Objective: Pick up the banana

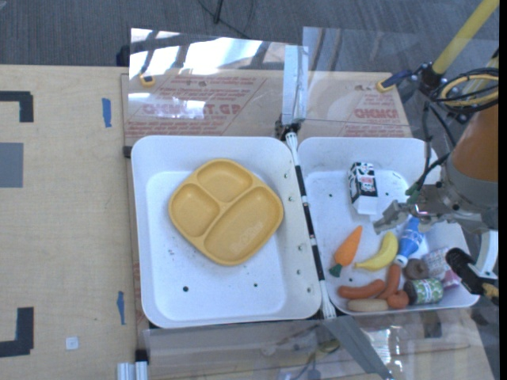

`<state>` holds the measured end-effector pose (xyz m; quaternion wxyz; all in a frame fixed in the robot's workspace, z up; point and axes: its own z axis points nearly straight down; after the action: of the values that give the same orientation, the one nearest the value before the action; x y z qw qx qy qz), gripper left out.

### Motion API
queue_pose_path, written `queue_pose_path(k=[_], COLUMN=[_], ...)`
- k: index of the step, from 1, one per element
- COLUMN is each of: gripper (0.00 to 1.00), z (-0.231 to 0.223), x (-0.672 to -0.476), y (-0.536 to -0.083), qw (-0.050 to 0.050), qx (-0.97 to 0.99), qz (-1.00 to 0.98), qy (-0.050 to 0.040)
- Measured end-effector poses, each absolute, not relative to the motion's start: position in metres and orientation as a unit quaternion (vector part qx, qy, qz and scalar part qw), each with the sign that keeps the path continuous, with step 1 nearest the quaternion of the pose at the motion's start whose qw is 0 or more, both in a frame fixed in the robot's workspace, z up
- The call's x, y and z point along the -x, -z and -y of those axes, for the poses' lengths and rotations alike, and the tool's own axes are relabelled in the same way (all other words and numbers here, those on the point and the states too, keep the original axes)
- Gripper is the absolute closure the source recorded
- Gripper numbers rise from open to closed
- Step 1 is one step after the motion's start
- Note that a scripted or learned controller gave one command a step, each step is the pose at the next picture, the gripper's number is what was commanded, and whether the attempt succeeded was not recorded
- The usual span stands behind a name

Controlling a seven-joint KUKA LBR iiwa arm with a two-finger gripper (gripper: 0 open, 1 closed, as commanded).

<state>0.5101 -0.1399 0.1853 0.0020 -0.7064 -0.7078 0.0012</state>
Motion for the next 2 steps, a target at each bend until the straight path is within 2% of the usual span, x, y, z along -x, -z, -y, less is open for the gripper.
queue_pose_path(k=[1, 2], gripper=[0.00, 0.00], z=[0.1460, 0.1481], x=[-0.5149, -0.5241], y=[-0.0879, -0.0877], qw=[-0.003, -0.004], qx=[0.685, 0.661], qz=[0.729, 0.750], qy=[0.0033, 0.0016])
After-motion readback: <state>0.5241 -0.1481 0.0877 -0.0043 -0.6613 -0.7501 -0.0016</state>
